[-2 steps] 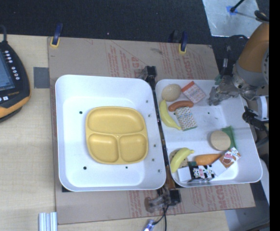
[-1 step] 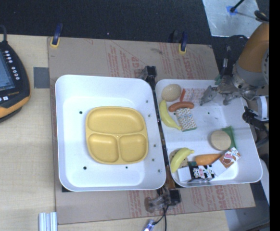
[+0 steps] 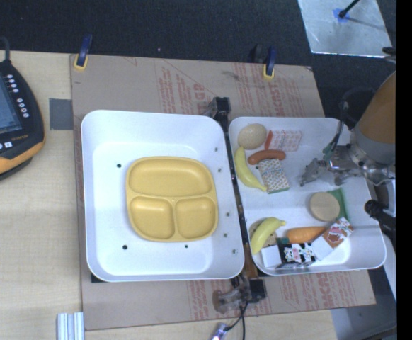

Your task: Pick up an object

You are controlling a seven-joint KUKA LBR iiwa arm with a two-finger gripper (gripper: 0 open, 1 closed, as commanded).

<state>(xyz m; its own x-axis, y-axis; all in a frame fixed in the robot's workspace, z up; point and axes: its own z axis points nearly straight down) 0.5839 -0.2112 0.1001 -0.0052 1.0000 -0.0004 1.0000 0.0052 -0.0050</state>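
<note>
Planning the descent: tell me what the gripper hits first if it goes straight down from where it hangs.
Probably bare floor of the right bin, between the checkered packet and the tan disc. The gripper hangs over that gap; depth is unclear.

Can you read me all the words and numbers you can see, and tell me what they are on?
None of it can be read.
Red printing on the brown cardboard sheet: too faint and blurred.
Pink-and-white packet in the right bin: red marks, too small.
Black-and-white carton: printing too small.
Red-and-white packet: too small.
Handheld control pad, screen and buttons: too blurred.
</note>
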